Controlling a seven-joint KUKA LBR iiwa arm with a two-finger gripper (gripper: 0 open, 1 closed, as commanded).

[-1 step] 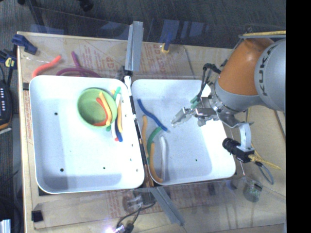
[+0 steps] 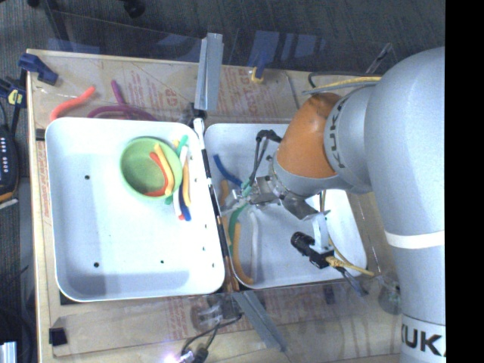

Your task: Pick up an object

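Seen from above, a tabletop (image 2: 113, 82) carries two shallow white bins. The left bin (image 2: 98, 263) holds a green bowl (image 2: 144, 166) toward twelve o'clock, with red, yellow and white strips (image 2: 180, 180) draped over its three o'clock rim. The right bin (image 2: 348, 240) holds a blue strip (image 2: 225, 171) at ten o'clock and green and orange strips (image 2: 236, 237) along its nine o'clock wall. The end effector (image 2: 246, 195) hangs low over that clutter; whether it is open or closed cannot be told, and nothing visibly sits in it. Risk, as a judgement: the thin strips hug the bin wall, so a grasp may slip or strike the rim.
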